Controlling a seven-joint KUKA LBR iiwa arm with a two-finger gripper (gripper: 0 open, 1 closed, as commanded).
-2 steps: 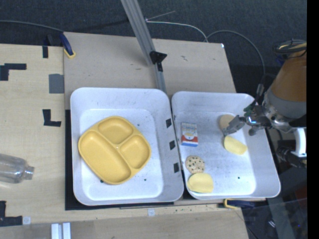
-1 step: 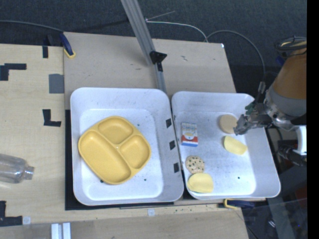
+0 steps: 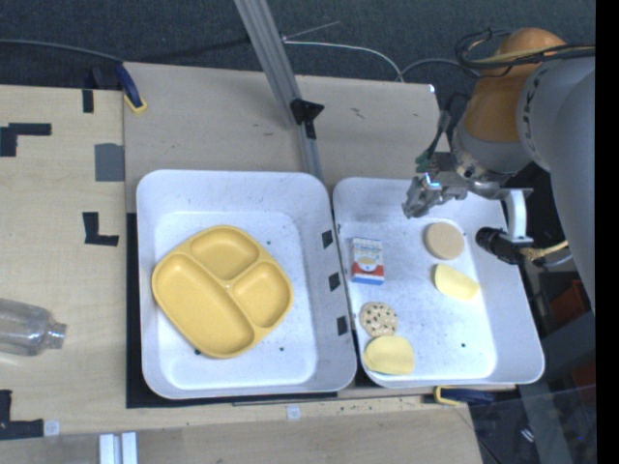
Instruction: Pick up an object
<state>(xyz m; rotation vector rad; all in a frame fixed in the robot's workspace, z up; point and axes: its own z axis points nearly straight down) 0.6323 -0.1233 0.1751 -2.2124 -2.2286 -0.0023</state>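
In the right bin [image 3: 503, 351] lie a small white, red and blue carton [image 3: 367, 260], a round tan disc [image 3: 445, 240], a pale yellow lump [image 3: 456, 282], a chocolate-chip cookie [image 3: 378, 317] and a yellow wedge [image 3: 389, 355]. My gripper [image 3: 422, 201] hangs over the bin's far edge, up and left of the tan disc and apart from it. I see nothing between its fingers. The grey arm with its orange band [image 3: 503, 95] comes in from the upper right.
The left bin [image 3: 160, 187] holds a yellow divided plate [image 3: 221, 289]. A metal pole [image 3: 274, 51] slants over the bench behind the bins. A clear plastic bottle [image 3: 27, 329] lies at the far left on the wooden bench.
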